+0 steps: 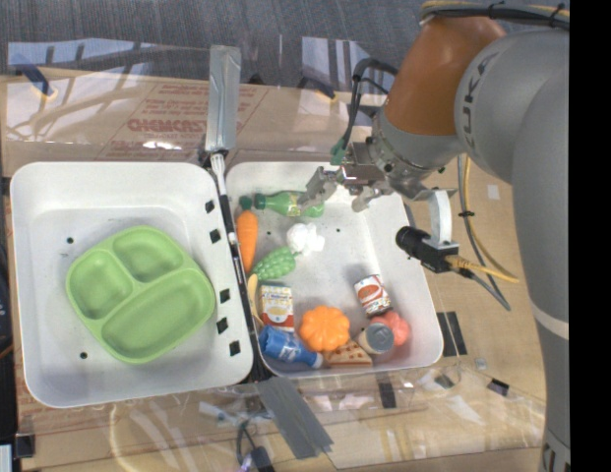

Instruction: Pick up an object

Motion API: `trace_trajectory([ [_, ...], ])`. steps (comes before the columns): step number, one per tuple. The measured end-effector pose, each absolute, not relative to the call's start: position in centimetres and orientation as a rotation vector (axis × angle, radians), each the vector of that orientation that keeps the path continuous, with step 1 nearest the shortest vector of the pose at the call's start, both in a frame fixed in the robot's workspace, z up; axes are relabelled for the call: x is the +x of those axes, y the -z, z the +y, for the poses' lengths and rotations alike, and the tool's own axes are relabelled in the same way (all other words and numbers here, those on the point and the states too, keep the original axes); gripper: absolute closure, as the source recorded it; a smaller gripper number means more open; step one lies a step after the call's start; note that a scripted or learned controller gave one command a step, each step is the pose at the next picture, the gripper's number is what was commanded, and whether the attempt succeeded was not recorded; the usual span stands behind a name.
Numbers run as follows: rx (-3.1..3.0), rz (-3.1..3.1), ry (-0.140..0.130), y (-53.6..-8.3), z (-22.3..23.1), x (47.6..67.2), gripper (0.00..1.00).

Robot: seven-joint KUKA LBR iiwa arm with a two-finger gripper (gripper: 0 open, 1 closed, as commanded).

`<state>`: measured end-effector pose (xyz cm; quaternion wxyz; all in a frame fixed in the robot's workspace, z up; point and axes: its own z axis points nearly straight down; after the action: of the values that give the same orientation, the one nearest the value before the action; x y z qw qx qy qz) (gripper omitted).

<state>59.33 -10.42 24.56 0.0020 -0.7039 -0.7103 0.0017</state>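
Note:
My gripper (342,189) hangs over the far part of the right bin (419,275), fingers spread open with nothing between them. Its left finger (318,181) is just above the end of a green bottle (275,203) that lies at the bin's far left. Below it rest a small white object (303,236), an orange carrot (247,240) along the left wall and a knobbly green vegetable (274,263). Nearer the front lie a red-labelled can (372,294), an orange pumpkin (326,327), a small carton (276,305), a blue item (285,347) and a grey-topped can (381,337).
The left bin (39,214) holds a green divided plate (140,293). A raised divider (226,234) separates the two bins. The arm's grey body and orange band (438,67) lean in over the right bin's far right corner, with cables trailing to the right.

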Motion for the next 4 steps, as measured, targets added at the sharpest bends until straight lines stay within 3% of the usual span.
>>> trace_trajectory([
  [1,-2.173,-2.261,-0.006,-17.2,-10.0,47.5,0.00],
  [2,-2.074,-2.365,0.008,-9.6,-9.7,47.9,0.00],
  [3,-2.066,-2.371,0.012,-10.6,-9.5,48.0,1.00],
  [4,-2.065,-2.366,0.001,-19.2,-0.4,52.5,1.00],
])
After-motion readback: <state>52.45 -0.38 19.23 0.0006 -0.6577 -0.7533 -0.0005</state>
